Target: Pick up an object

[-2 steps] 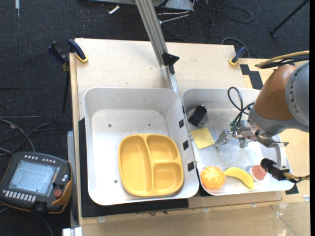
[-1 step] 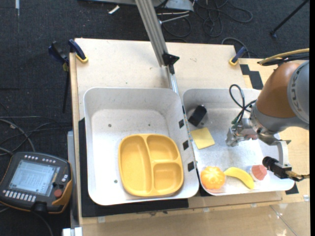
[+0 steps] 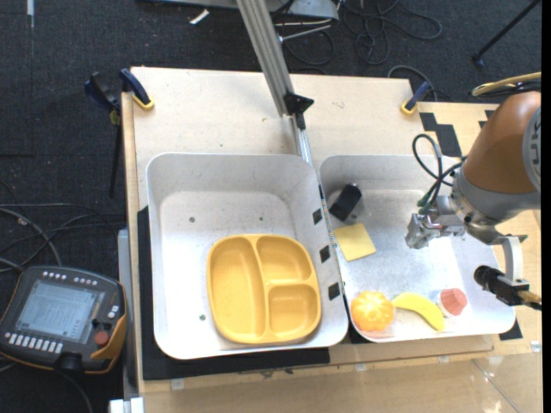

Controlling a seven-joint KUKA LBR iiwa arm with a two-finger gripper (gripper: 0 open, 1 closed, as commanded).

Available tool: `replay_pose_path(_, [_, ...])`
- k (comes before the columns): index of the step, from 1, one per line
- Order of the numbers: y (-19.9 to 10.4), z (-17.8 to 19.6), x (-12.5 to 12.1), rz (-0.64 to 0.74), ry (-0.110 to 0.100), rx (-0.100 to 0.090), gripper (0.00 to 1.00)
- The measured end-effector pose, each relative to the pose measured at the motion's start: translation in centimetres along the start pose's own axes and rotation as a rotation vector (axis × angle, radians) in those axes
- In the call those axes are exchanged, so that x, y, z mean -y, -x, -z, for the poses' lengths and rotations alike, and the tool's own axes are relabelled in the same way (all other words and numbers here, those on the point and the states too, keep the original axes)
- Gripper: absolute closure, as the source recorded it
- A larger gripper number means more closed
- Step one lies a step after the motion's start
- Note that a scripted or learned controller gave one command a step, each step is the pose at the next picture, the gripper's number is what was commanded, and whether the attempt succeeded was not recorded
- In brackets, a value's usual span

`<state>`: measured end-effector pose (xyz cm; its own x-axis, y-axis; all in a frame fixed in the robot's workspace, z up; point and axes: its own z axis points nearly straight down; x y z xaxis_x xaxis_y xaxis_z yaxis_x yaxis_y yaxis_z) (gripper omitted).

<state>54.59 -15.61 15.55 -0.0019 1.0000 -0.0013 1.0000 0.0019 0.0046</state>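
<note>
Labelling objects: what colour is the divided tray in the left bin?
Yellow; the divided tray shows in the camera view.

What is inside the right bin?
In the right bin: a black block, yellow square, orange, banana and a pink piece. The arm covers the bin's far right part.

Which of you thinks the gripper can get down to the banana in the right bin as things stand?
Probably yes. The banana lies uncovered on the bin floor between the orange and a pink piece, with the gripper above the same bin.
</note>
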Motion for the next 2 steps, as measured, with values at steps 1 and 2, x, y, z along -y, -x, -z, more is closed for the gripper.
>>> replay_pose_path(1, [0.0, 4.3, 0.0, 0.0, 0.0, 0.0, 1.0])
replay_pose_path(2, [0.0, 7.8, -0.2, 0.001, 0.0, 0.0, 1.0])
